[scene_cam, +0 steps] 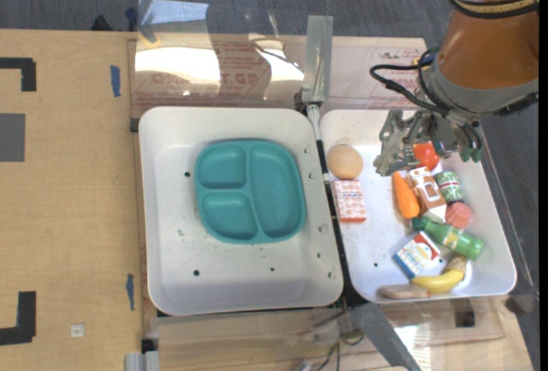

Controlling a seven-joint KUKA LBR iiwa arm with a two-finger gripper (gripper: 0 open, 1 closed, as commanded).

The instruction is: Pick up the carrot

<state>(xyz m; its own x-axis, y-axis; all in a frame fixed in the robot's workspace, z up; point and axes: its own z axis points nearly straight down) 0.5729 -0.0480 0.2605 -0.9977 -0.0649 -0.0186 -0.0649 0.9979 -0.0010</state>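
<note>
The orange carrot [405, 195] lies in the right bin [372, 254], its length running toward and away from the camera, with a small orange-and-white carton [426, 188] touching its right side. My gripper [401, 146] hangs over the back of that bin, just behind the carrot and a little to its left. A red item [425, 155] shows right beside the gripper body. Nothing can be seen held by the gripper.
A tan egg [345, 162] and a red snack box [348, 201] lie left of the carrot. A green can [447, 186], a green bottle [449, 237], a blue carton [418, 256] and a banana [438, 280] crowd the right side. The left bin [163, 258] holds a teal divided plate [251, 189].
</note>
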